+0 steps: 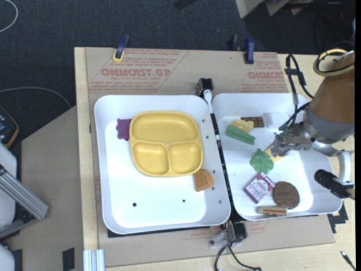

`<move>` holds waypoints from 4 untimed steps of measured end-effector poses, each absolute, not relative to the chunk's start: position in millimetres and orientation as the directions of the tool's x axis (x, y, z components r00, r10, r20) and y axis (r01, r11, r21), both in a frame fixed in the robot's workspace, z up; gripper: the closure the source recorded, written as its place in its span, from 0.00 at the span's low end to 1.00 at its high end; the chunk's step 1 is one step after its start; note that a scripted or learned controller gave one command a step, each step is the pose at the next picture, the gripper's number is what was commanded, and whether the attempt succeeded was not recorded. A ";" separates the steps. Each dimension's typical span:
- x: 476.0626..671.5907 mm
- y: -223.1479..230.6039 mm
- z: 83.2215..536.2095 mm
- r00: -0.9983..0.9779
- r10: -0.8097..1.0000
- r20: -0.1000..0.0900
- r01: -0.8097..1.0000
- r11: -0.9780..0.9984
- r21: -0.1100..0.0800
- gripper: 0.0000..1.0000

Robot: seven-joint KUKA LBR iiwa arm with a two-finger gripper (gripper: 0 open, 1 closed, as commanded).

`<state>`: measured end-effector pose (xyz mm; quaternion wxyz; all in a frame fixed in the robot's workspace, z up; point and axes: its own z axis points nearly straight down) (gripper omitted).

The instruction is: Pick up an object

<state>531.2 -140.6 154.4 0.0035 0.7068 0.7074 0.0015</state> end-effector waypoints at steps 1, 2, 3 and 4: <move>538.8 -136.3 200.2 -0.002 1.000 -0.002 1.000 0.002 0.005 1.00; 539.9 -136.2 226.4 -0.001 1.000 -0.002 1.000 0.001 0.006 1.00; 553.4 -83.5 236.2 -0.004 1.000 0.000 1.000 0.004 0.004 1.00; 569.6 -28.6 241.2 -0.007 1.000 0.001 1.000 0.007 0.004 1.00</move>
